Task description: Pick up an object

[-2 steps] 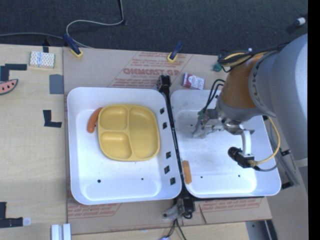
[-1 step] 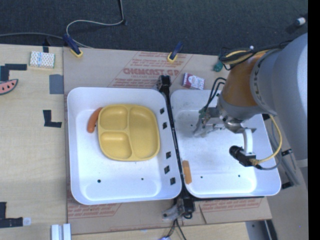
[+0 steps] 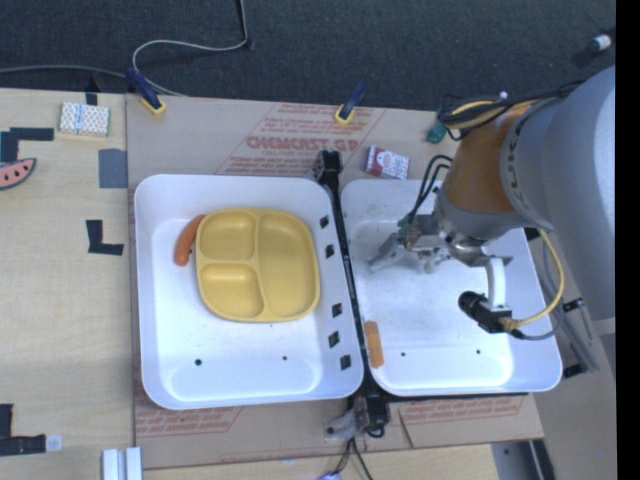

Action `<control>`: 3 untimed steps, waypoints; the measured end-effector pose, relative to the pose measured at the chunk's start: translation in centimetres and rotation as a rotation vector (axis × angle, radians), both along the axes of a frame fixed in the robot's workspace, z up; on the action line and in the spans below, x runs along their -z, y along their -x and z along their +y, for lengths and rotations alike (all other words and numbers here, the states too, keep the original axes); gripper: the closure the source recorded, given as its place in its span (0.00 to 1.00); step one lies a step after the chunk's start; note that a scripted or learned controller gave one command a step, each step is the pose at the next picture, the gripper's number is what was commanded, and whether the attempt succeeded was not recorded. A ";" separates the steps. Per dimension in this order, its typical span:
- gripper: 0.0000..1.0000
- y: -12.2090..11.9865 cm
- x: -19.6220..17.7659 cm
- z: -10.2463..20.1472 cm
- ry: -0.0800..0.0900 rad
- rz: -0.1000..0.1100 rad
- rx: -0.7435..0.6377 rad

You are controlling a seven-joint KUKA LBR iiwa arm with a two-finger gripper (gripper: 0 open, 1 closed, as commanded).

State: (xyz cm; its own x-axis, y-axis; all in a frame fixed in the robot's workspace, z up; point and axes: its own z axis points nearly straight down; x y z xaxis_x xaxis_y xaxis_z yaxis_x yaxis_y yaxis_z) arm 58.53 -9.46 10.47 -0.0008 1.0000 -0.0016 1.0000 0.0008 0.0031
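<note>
Red print reading "CHEMCAST" runs across the brown cardboard sheet [image 3: 285, 138] above the bins, with smaller lettering around it too blurred to read.

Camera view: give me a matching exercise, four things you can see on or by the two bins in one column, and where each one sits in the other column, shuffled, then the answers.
Things
1. yellow divided plate
2. orange carrot-like piece
3. hand
4. small red and white packet

Places
A. on the cardboard just beyond the right bin's far edge
B. over the right bin
C. middle of the left bin
D. against the plate's left rim, in the left bin

Pairs: 1-C, 2-D, 3-B, 4-A
</note>
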 end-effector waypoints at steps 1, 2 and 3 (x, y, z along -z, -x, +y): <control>0.00 -5.0 1.9 0.0 -0.002 0.002 -0.001; 1.00 -5.0 0.9 0.0 0.000 0.000 -0.002; 1.00 -0.5 -8.0 12.5 -0.003 0.003 -0.003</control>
State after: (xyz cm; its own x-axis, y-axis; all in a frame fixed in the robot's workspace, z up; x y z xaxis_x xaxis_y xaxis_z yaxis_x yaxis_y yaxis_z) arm 58.99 3.04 18.45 -0.0037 1.0000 0.0018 1.0000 0.0037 0.0001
